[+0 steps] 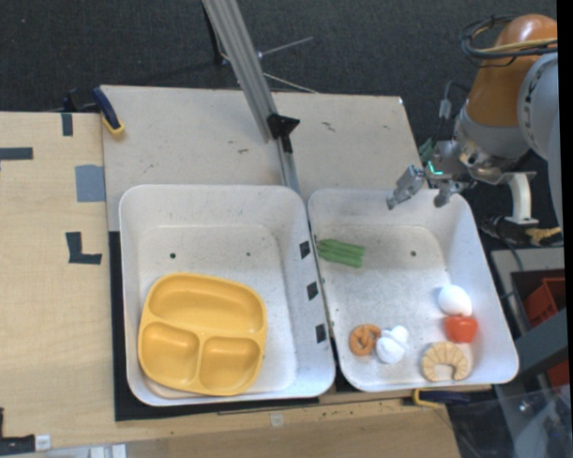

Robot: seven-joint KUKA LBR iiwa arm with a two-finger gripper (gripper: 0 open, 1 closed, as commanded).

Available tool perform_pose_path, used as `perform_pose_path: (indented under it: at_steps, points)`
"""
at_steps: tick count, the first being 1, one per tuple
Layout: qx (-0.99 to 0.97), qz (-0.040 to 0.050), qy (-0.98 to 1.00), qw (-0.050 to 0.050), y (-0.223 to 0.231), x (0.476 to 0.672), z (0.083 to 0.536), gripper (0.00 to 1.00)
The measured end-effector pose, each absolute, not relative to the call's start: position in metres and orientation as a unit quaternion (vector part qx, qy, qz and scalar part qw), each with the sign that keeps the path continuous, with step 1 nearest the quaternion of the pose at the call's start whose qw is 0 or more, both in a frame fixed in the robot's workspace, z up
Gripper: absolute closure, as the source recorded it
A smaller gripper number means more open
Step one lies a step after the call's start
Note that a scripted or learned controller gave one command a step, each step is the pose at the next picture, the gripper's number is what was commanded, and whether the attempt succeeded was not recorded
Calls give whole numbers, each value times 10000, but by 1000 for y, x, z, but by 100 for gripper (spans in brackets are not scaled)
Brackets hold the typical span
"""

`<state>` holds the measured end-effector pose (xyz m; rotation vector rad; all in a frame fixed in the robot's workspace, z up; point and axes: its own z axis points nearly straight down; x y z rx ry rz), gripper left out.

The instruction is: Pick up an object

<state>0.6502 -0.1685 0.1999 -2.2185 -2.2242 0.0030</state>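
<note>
The two-finger gripper [419,190] is seen above the far right corner of the right white bin [479,264], its grey fingers spread apart with nothing between them. The flat green bean-shaped piece [341,252] lies nearest, down-left of it on the bin floor. A white egg [454,299], red tomato [462,328], tan croissant [447,360], brown pretzel [364,339] and a white lump [392,345], perhaps garlic, are grouped well apart at the near edge.

The arm [520,74] runs off the right edge, so most of it is cut off. The small white thing [392,345] beside the pretzel [364,339] is too small to name — maybe a toy.
</note>
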Motion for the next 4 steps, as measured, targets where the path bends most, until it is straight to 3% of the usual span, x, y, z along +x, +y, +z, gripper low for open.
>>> perform_pose_path:
  at_steps: [2,3,4]
  points:
    - [-7060,16,-7082,3,-162,655,86,0]
    - [-7055,9,-7087,-4,-162,656,99,100]
    - [-7065,-15,-7077,-26,-165,662,162,100]
